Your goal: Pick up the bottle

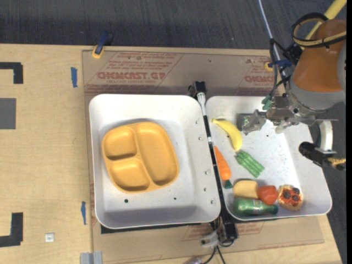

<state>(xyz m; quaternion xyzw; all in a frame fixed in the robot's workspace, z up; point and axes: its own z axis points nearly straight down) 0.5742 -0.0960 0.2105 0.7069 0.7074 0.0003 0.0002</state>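
gripper (258, 121) is being held over the right bin (313, 202), its grip state being left untold, bottle (254, 206) lying well apart.

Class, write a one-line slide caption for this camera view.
Gripper hovers over the right bin near a banana; the green bottle lies at its front edge.

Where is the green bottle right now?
The green bottle lies at the near edge of the right bin, just below the potato and the tomato.
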